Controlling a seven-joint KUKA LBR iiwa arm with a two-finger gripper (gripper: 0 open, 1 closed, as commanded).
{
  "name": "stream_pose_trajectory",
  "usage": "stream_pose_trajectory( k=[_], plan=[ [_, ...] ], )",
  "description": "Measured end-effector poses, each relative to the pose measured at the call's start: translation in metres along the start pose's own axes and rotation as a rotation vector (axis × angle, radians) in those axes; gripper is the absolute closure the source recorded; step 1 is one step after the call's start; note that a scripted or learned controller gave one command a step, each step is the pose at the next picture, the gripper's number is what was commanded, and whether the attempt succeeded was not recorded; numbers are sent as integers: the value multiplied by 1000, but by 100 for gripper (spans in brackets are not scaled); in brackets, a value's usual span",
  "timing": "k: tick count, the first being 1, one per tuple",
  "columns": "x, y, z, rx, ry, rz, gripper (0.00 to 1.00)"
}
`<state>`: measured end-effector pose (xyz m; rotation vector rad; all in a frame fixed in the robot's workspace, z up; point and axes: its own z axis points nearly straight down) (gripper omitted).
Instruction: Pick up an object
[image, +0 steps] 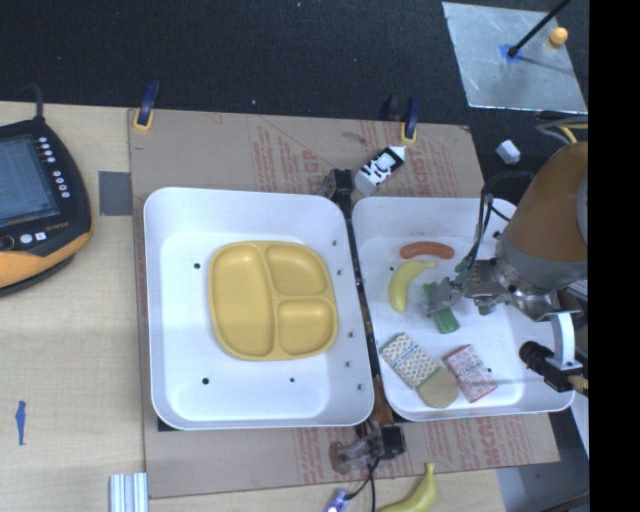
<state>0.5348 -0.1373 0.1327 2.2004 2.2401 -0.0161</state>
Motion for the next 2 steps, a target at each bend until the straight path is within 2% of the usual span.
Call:
stream_pose_trajectory(
  k=[1,2],
  plan=[
    [5,16,41,0,8,12,0],
    [4,16,31,2,8,9,100]
  ],
)
